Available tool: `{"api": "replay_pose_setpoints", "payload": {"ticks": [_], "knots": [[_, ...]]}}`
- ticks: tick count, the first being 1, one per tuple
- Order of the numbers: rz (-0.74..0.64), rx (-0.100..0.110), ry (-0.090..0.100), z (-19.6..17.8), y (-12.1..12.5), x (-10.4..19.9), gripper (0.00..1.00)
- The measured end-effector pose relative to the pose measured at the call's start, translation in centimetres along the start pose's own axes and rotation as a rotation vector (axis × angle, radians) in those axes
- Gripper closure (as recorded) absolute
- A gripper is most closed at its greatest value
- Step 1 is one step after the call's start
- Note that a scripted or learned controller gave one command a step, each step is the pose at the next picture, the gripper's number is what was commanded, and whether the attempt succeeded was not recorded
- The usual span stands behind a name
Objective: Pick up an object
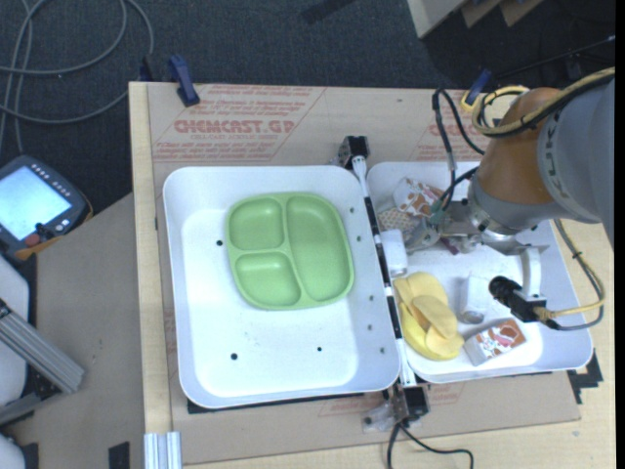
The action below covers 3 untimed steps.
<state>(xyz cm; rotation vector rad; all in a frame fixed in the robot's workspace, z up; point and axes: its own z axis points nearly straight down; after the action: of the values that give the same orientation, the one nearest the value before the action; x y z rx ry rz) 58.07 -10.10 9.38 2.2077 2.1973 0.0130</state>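
Note:
The right bin (566, 355) holds several small items. A yellow banana-shaped toy (430, 316) lies at its front left. A small red and white carton (496, 341) rests at the front. A white packet with a brown print (415, 200) lies at the back left. My gripper (437, 226) reaches down into the back half of this bin, just in front of the packet and behind the yellow toy. The grey wrist and orange band (513, 164) hide what lies under them. I see nothing plainly held.
The left bin (195, 340) bears a green divided plate (290, 249). A black cable with a plug (516, 298) hangs off the wrist over the right bin. The bins' shared wall (383, 262) runs right beside the gripper.

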Motion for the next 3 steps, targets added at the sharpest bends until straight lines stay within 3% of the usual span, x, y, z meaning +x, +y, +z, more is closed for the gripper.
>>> {"api": "replay_pose_setpoints", "payload": {"ticks": [1, 2, 3], "knots": [[-0.007, 0.014, 0.008, 0.6, 5.6, -5.5, 0.00], [-0.016, 0.080, 0.028, 1.1, 7.8, -6.5, 0.00], [-0.017, 0.077, 0.034, 1.5, 7.9, -10.2, 0.00]]}}
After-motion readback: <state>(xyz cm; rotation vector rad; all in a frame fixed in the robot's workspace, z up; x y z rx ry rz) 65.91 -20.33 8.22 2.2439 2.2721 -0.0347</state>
